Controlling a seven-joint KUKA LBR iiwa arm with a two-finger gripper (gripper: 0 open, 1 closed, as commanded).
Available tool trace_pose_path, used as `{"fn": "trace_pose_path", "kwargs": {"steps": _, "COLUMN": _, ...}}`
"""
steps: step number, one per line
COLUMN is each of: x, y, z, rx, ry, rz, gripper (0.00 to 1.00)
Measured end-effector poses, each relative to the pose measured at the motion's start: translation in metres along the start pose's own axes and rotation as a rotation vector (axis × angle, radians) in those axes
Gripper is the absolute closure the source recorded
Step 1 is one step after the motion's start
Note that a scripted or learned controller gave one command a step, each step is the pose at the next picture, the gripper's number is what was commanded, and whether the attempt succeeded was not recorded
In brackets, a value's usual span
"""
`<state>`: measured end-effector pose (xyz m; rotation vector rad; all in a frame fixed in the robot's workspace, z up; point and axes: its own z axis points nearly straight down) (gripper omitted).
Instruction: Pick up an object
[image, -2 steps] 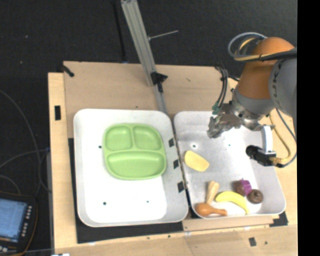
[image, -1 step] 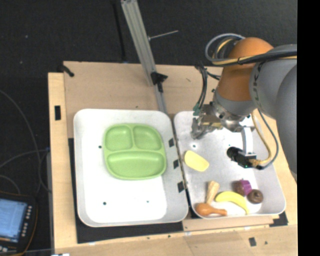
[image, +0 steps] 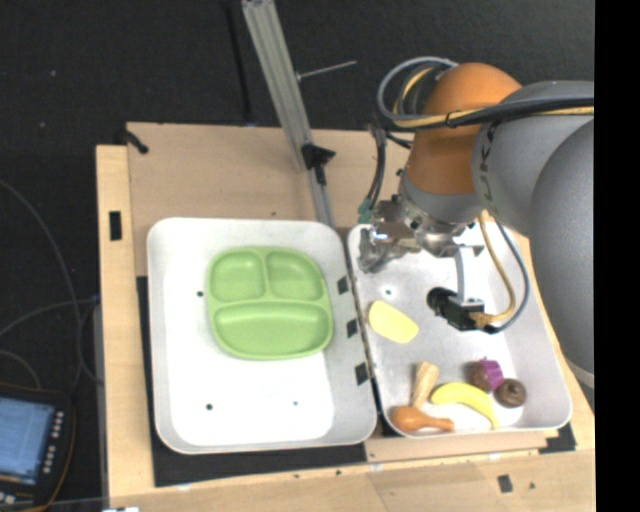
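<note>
My gripper (image: 373, 250) hangs below the orange wrist band, over the far left corner of the right bin (image: 530, 330), close to the wall between the bins. A pale yellow flat piece (image: 393, 322) lies just in front of it, apart from it. Along the near edge of that bin lie a beige cone-shaped piece (image: 425, 380), a yellow banana (image: 466, 400), an orange piece (image: 420, 420), a purple piece (image: 487, 373) and a small brown one (image: 512, 392). I see nothing held by the gripper.
A green divided plate (image: 270, 303) lies in the left bin (image: 180, 400). A black part with a cable (image: 455, 307) hangs over the middle of the right bin. A slanted metal post (image: 290, 100) rises behind the bins.
</note>
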<state>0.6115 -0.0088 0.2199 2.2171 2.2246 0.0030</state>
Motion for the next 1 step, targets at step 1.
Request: {"fn": "trace_pose_path", "kwargs": {"steps": 1, "x": 0.0557, "y": 0.0020, "z": 0.0030, "rx": 0.001, "ry": 0.001, "rz": -0.004, "gripper": 1.00}}
